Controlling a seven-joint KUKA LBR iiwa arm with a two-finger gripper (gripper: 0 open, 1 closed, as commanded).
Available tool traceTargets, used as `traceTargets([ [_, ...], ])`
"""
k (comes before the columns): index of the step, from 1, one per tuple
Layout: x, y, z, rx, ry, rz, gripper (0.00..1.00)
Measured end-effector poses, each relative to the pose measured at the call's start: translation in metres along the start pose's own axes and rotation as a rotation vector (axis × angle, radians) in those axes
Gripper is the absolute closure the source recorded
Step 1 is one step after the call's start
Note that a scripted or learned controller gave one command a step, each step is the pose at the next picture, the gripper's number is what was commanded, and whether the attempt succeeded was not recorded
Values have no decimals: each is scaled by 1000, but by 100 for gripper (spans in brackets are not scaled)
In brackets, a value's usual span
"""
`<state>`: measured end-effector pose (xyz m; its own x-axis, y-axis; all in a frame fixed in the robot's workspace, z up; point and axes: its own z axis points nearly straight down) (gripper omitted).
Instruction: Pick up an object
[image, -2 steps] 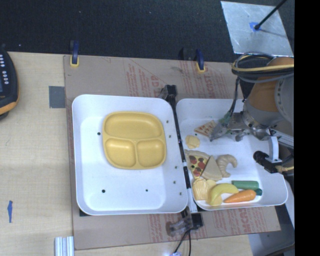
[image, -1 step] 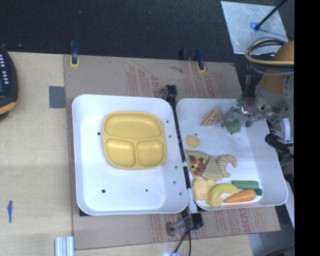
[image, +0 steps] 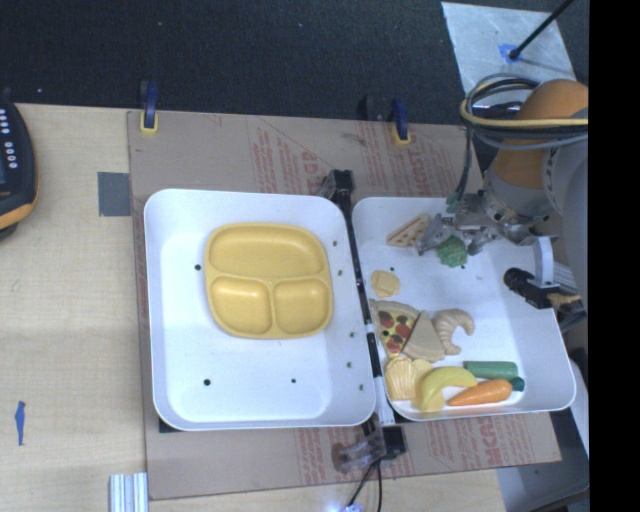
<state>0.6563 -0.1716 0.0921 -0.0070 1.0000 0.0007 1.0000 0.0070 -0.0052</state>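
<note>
My gripper (image: 455, 240) hangs low over the back of the right bin (image: 545, 345). It is open, with one finger on each side of a small green broccoli piece (image: 453, 254). The broccoli rests on the bin floor, and the fingers do not look closed on it. A tan sandwich wedge (image: 405, 232) lies just left of the gripper. Further forward lie a pale yellow round piece (image: 385, 283), a pizza slice (image: 395, 322), a croissant (image: 456, 322), a banana (image: 445, 383), a carrot (image: 480, 393) and a green cucumber (image: 490, 370).
The left bin (image: 180, 370) holds a yellow divided plate (image: 268, 278). The grey arm with its orange band (image: 545, 110) comes in over the right bin's back right corner. A black fitting (image: 530, 285) juts over the bin's right side.
</note>
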Motion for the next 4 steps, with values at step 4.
traceTargets([
  [4, 10, 0, 0, 0, 0, -1, 0],
])
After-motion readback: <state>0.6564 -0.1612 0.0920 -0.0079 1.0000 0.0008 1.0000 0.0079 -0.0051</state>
